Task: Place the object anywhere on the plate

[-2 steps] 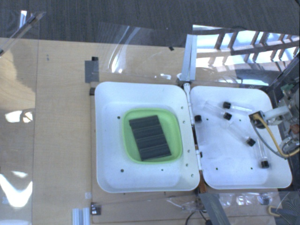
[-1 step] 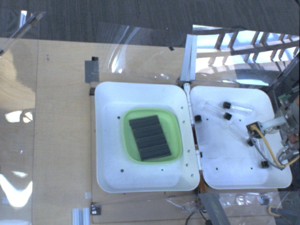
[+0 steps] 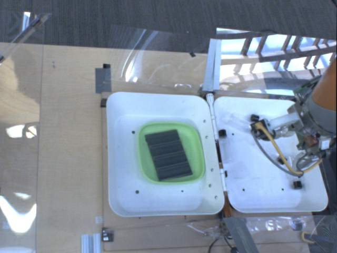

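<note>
Object (image 3: 168, 155) lies on green plate (image 3: 197, 151).

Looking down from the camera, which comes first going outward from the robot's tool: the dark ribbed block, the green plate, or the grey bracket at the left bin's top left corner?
From the tool, over the right bin:
1. Green plate, in the left bin; its right rim comes first.
2. Dark ribbed block, lying on the plate's middle.
3. Grey bracket, on the bench beyond the left bin's far left corner.

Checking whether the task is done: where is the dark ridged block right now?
The dark ridged block lies on the green plate in the left bin of the camera view.
</note>
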`<action>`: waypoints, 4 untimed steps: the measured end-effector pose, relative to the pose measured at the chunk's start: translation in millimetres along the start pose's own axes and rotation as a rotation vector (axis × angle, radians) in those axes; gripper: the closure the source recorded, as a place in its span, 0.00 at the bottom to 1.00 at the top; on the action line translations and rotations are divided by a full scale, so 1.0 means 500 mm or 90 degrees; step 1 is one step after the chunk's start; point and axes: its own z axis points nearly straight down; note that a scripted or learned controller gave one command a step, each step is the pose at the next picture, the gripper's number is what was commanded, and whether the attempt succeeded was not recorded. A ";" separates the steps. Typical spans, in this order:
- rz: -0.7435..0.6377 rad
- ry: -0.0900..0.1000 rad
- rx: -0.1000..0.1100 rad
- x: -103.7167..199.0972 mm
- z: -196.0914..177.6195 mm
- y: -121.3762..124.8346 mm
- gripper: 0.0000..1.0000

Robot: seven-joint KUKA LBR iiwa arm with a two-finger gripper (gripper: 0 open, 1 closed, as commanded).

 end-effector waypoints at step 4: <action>-0.002 -0.003 0.001 -0.005 -0.009 0.017 0.00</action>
